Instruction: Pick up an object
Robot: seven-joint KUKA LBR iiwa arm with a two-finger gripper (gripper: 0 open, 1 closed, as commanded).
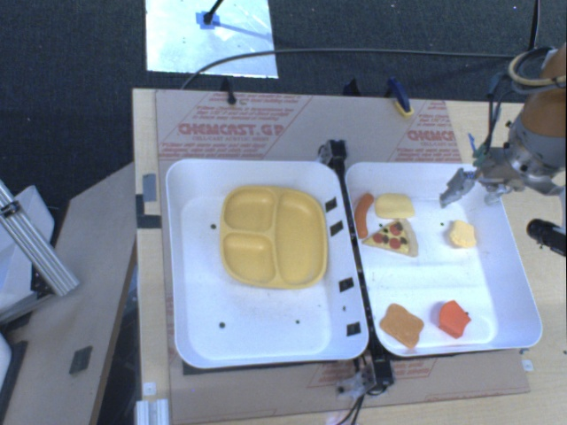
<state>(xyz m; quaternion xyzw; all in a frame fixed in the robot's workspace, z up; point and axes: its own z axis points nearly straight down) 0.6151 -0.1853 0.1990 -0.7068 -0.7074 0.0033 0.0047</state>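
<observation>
Gripper spread wide, empty, just above the yellow cheese piece.

Yellow plate; white bins; red block.

The robot arm is big and round, like a fat pipe. Most of it is grey and smooth. Near the top there is an orange band that goes around it like a ring. A thin dark cable hangs down beside the arm. Lower down, the arm gets thinner and ends in a gripper made of pale grey metal. Two thin grey fingers stick out from it, a bit like small tongs.
</observation>
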